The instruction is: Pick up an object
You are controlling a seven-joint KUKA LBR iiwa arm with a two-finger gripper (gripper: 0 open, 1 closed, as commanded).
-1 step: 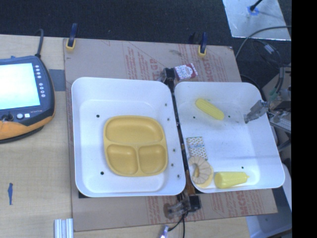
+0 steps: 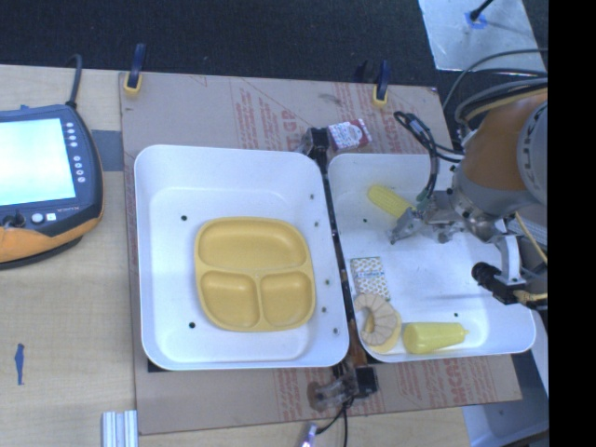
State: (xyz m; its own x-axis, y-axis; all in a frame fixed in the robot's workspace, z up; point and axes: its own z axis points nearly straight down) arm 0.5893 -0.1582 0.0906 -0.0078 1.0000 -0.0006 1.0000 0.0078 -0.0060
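1. Yellow block — my likeliest pick — lies at the right bin's far edge, not lifted.
2. My hand sits just beside it; whether it's open or closed I cannot tell.
3. Grasp and lift remain.

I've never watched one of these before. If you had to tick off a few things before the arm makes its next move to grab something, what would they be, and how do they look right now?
1. Things to pick lie in the right bin: ok. A yellow piece, another yellow block, a ring-shaped toy and a small patterned packet.
2. Gripper is over that bin: ok, beside the upper yellow piece.
3. Gripper carries nothing yet: ok, nothing seen between its fingers.
4. Finger opening wide enough: cannot tell.
5. Target stands apart from neighbours: ok for the upper yellow piece; not ok for the ring-shaped toy, which touches the lower block.
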